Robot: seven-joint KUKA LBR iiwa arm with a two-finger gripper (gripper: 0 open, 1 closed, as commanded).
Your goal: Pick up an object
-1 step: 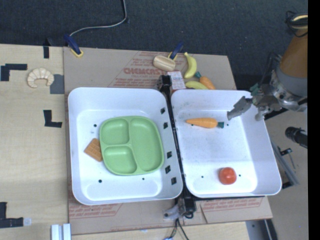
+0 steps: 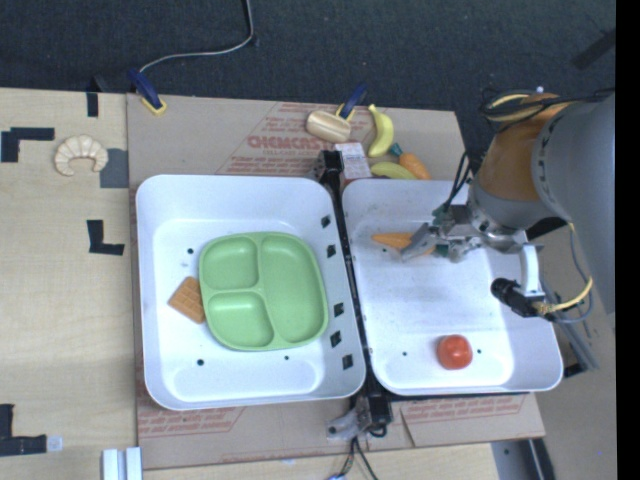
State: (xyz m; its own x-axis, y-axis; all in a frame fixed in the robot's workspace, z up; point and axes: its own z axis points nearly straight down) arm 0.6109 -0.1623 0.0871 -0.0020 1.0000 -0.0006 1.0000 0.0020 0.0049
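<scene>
In the right bin point(image 2: 500, 378) an orange carrot-like piece point(image 2: 391, 238) lies near the far left corner. A red tomato point(image 2: 455, 351) rests near the front wall. My gripper point(image 2: 420, 248) reaches in from the right and hangs low, just right of the orange piece, with its tip at that piece's near end. Whether it touches the piece is unclear. The left bin point(image 2: 160, 208) holds a green divided plate point(image 2: 264, 290), and a tan cracker point(image 2: 187, 299) pokes out from under the plate's left edge.
Behind the bins on the cardboard lie a bread roll point(image 2: 327, 124), a banana point(image 2: 381, 132), a small box point(image 2: 351, 158) and an orange-tipped toy point(image 2: 404, 167). A croissant point(image 2: 80, 154) sits on the bench at far left. The arm's cables point(image 2: 545, 303) overhang the right bin's right side.
</scene>
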